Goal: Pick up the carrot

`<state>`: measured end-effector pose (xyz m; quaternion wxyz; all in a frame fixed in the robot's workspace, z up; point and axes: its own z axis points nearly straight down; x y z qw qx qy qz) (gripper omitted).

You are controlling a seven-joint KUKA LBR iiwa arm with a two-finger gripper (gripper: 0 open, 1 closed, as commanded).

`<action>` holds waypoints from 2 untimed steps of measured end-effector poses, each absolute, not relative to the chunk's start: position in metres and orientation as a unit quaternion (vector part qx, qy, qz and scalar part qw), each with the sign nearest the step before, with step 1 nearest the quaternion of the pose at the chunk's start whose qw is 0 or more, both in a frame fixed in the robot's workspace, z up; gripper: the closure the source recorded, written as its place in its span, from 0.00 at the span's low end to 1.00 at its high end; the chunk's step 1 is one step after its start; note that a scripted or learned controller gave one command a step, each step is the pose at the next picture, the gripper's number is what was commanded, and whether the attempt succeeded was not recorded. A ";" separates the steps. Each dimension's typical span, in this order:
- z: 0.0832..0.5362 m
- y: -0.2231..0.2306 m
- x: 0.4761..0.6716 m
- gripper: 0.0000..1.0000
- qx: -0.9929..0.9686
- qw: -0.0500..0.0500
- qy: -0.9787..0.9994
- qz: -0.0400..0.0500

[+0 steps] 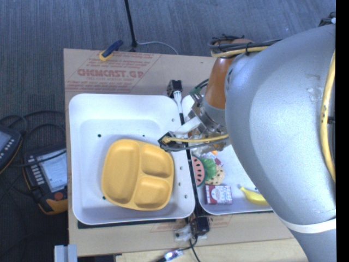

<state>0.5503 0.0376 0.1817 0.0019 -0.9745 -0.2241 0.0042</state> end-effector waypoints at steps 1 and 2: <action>0.190 0.035 0.550 1.00 -0.975 0.001 -0.224 0.007; 0.193 0.024 0.482 1.00 -0.895 0.002 -0.446 0.005</action>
